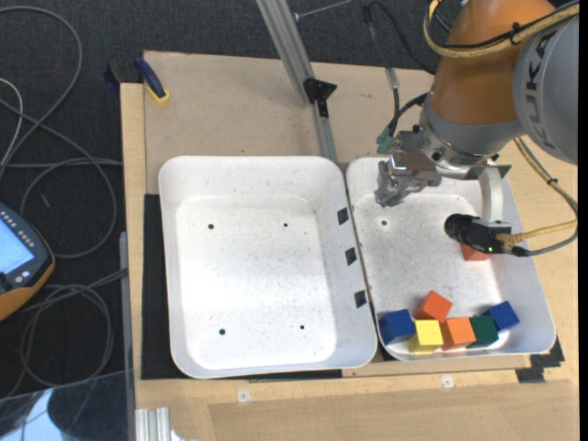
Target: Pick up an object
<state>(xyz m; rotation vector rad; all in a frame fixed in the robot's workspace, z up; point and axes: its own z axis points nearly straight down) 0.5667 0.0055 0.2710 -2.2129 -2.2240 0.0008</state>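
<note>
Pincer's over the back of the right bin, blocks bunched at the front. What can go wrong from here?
1. The pincer hangs over bare floor at the far end of the right bin; closing here would likely grab nothing.
2. The blue block, yellow block, orange blocks, green block and second blue block are packed against the near wall, so a descent may hit neighbours or the rim.
3. A red block lies partly hidden under the arm's black attachment, so it is hard to target.

White bins [184, 200] hold blue [396, 324], yellow [428, 333], orange [436, 305], green [483, 329] blocks.
</note>
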